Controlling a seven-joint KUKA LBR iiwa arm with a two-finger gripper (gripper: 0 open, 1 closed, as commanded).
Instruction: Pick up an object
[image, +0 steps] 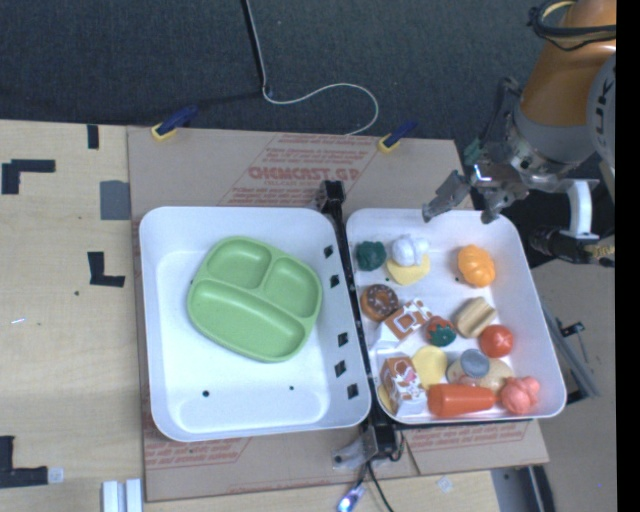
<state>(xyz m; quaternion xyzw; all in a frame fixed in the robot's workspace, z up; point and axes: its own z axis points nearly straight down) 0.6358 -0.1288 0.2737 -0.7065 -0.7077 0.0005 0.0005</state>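
The right bin (535, 300) holds several toy foods: a dark green piece (370, 255), a white and yellow piece (407, 259), an orange pepper (476, 265), a brown donut (379, 300), a bread roll (473, 316), a red tomato (495, 341), a long orange-red piece (462, 400) and a pink one (520, 393). My gripper (465, 206) hangs above the bin's far rim, open, its two dark fingers spread with nothing between them. It stands apart from all the toys, up and behind the orange pepper.
The left bin (165, 330) bears a green divided plate (255, 297). Both bins rest on a cardboard sheet (290, 165) on the wooden bench. A white cable (300, 98) lies behind the bins. The arm's orange band (565, 75) is at top right.
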